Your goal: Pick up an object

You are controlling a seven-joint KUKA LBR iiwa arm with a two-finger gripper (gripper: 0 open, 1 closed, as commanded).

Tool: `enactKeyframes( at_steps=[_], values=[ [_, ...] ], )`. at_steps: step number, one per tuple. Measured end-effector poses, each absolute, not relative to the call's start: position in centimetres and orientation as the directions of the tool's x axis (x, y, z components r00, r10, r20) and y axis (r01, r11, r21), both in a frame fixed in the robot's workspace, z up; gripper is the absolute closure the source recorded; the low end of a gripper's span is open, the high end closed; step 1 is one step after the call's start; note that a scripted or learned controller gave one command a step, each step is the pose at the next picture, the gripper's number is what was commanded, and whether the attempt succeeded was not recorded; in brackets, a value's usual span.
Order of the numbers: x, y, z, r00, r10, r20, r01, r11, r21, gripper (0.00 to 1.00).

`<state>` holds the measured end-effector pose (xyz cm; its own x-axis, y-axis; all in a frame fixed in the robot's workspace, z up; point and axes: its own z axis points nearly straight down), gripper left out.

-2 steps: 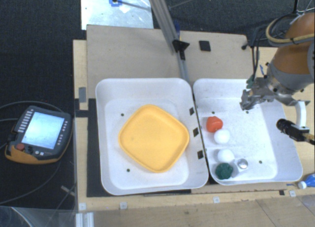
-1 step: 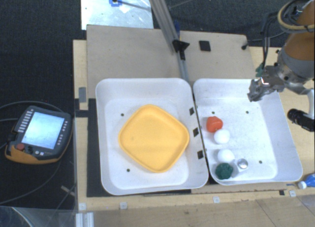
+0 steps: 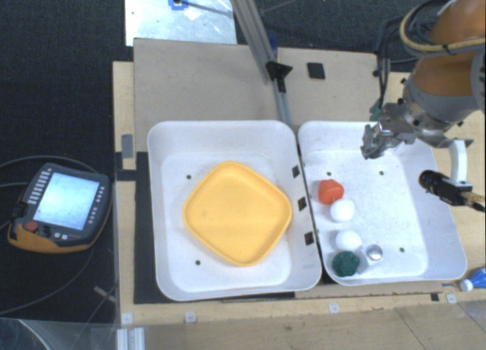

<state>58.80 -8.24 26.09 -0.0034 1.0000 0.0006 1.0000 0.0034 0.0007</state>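
Green ball [image 3: 347, 263] and silver cap [image 3: 373, 251] lie at the right bin's [image 3: 437, 253] near edge, two white balls [image 3: 342, 210] and an orange ball [image 3: 330, 190] behind. My gripper [image 3: 374, 142] hangs above the far end; grip unclear. Yellow plate [image 3: 238, 212] fills the left bin [image 3: 163, 189].

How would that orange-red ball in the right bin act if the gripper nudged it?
The orange-red ball looks round, so it would probably roll. A white ball sits right beside it, so a nudge may knock that too. It seems small and likely light. The gripper hangs above the bin's far end.
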Motion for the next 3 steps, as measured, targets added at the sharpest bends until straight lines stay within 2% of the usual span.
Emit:
enactKeyframes(
  at_steps=[1,2,3],
  values=[
    [59.0,-2.9,26.6,-0.005,1.0,0.001,1.0,0.005,0.001,1.0],
    [58.4,2.7,26.4,-0.005,1.0,0.001,1.0,0.005,0.0,1.0],
    [58.4,7.6,24.4,-0.004,1.0,0.001,1.0,0.004,-0.001,1.0]
  ],
)
